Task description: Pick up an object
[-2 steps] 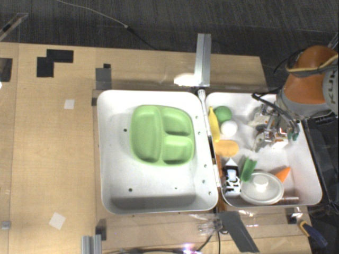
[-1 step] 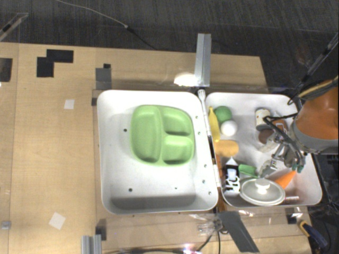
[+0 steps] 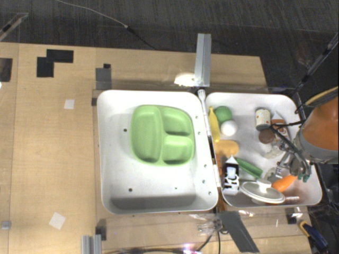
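Carrot under my gripper, right bin, near corner.

The orange carrot lies by the right bin's front wall, just right of a white saucer. My gripper hangs directly above it; whether the fingers are spread or pinched, I cannot tell. Further left I see a green marker, a white ball, and in the left bin a green divided tray.

My arm runs off the frame's right edge, its upper links cut away. My gripper is a blur of cables and metal over the right bin, its tips lost in the clutter. The orange item beside it stays too indistinct to name.
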{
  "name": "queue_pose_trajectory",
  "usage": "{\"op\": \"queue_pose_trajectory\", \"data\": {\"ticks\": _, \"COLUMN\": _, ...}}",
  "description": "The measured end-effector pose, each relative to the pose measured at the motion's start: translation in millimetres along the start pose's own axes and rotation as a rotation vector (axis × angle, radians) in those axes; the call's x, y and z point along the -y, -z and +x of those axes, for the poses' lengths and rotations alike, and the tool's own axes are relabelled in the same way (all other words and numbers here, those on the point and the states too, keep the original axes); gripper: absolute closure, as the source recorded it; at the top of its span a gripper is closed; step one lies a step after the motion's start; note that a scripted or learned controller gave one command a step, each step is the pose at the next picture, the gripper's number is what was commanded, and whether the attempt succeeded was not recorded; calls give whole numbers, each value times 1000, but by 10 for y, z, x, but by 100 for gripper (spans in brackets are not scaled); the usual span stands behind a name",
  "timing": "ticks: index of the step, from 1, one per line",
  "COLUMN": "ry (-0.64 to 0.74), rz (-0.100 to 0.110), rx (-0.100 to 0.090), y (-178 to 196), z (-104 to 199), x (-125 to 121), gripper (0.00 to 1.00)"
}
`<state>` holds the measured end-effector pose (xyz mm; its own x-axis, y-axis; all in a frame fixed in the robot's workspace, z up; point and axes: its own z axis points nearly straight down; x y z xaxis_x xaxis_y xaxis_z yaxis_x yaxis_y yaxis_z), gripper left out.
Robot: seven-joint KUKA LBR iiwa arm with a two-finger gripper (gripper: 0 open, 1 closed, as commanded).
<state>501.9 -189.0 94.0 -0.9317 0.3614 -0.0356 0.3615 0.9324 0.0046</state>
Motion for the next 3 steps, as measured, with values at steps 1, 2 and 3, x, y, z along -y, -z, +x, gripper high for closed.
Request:
{"op": "queue_pose_trajectory", "data": {"ticks": 1, "ry": 52, "rz": -3, "rx": -1, "y": -2, "z": -18, "x": 135, "gripper": 0}}
{"op": "queue_pose_trajectory", "data": {"ticks": 2, "ry": 157, "rz": -7, "rx": 2, "y": 8, "z": -28, "x": 110, "gripper": 0}}
{"op": "queue_pose_trajectory", "data": {"ticks": 3, "ry": 176, "rz": -7, "rx": 3, "y": 10, "z": -30, "x": 103, "gripper": 0}}
